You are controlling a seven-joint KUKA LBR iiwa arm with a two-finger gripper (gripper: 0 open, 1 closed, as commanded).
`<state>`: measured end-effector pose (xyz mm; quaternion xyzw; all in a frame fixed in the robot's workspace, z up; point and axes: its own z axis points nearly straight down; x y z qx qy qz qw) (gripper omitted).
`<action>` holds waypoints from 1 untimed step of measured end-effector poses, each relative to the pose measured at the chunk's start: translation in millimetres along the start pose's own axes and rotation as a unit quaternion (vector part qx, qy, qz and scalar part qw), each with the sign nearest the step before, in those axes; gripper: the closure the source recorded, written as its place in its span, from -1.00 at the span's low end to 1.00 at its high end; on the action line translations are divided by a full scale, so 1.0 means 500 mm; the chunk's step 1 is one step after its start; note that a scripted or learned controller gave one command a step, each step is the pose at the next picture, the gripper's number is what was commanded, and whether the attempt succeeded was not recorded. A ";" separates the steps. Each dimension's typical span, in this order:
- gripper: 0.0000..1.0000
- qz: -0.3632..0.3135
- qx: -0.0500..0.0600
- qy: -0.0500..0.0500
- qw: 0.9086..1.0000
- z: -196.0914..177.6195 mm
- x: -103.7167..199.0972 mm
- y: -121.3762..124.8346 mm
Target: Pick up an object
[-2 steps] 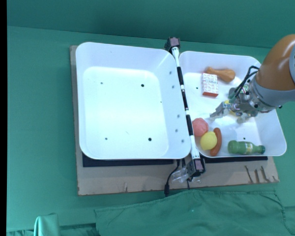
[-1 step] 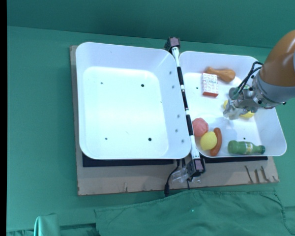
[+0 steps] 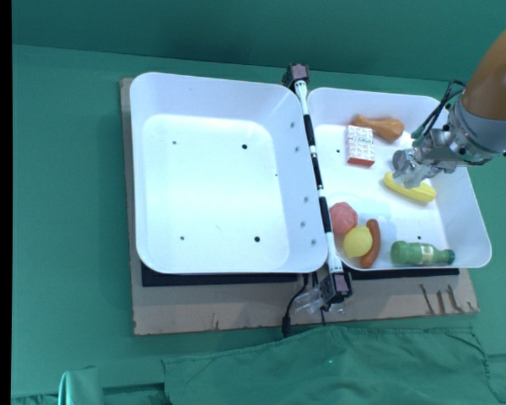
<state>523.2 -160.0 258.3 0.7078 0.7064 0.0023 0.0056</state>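
The tool (image 3: 407, 169) is seen low over the right bin (image 3: 468, 218), at the end of the grey arm (image 3: 489, 121) with its orange band, reaching in from the right. Whether the tool is released or clenched cannot be told; nothing is seen grasped.

A yellow corn cob (image 3: 411, 190) is found lying just below the tool, touching or nearly touching it; actual contact cannot be confirmed. A red-and-white box (image 3: 361, 144) is placed to the left of the tool, near but apart. An orange drumstick-shaped item (image 3: 379, 126) is seen at the bin's far edge, just above the box.

At the bin's near left corner a pink-red ball-like item (image 3: 343, 218) is seen, with a yellow round fruit (image 3: 357, 241) just below it, the two touching or close to it. An orange-red sausage shape (image 3: 371, 243) is laid beside the yellow fruit, on its right. A green bottle (image 3: 420, 253) is laid on its side along the near wall, cap pointing right.

The left bin (image 3: 152, 99) is set beside the right one, the two divided by a black-and-white bar (image 3: 314, 163). Both bins are carried on a brown board (image 3: 236, 315) on the green worktop (image 3: 67, 184). Folded green cloth (image 3: 320, 365) is seen at the near edge.
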 end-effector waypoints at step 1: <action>1.00 0.000 0.000 0.000 1.000 -0.126 0.011 0.002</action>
